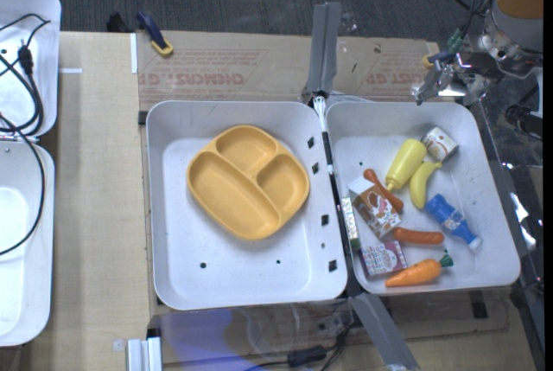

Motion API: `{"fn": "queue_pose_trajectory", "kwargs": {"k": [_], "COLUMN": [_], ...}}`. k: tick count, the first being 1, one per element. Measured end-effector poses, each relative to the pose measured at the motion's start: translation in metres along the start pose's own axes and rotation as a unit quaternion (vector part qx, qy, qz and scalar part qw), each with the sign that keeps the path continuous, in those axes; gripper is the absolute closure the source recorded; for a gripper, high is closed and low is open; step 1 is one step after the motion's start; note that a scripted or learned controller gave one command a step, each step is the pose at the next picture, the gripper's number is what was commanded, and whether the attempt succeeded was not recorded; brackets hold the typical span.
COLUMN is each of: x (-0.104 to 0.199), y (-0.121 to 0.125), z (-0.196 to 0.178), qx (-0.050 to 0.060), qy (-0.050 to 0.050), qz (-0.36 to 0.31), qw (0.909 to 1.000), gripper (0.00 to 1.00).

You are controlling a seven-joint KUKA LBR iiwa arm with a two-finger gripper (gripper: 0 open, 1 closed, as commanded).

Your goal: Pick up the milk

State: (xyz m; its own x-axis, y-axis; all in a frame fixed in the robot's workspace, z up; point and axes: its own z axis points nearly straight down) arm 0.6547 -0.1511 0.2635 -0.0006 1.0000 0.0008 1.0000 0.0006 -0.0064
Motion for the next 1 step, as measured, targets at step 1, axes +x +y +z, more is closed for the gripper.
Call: {"fn": "queue_pose_trajectory", "kwargs": {"k": [1], "x": [0.0306], "y": [-0.0556], "z": [0.1084], "qx": [0.001], "qy": [0.0], "qz": [0.098], "qw": [0.9951], "gripper": [0.0]}}
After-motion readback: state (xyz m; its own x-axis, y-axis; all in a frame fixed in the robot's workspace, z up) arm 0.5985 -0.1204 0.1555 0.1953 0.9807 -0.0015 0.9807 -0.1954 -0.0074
